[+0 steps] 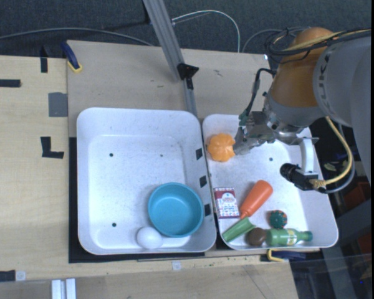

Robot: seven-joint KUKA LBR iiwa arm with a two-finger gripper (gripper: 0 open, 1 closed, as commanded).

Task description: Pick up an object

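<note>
Just left of the gripper lies the orange; touching.

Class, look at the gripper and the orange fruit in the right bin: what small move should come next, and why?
Probably a small shift left. The gripper sits low against the right side of the orange fruit, not over it, so centring it on the fruit seems needed before any grasp.

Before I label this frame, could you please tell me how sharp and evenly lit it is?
Camera view: soft overall and slightly grainy; the small items near the green bottle blur together. Even, diffuse light, with no hard shadows; the white bins look bright, with mild sheen along their rims. The hand beside the orange ball is too blurred to resolve.
</note>
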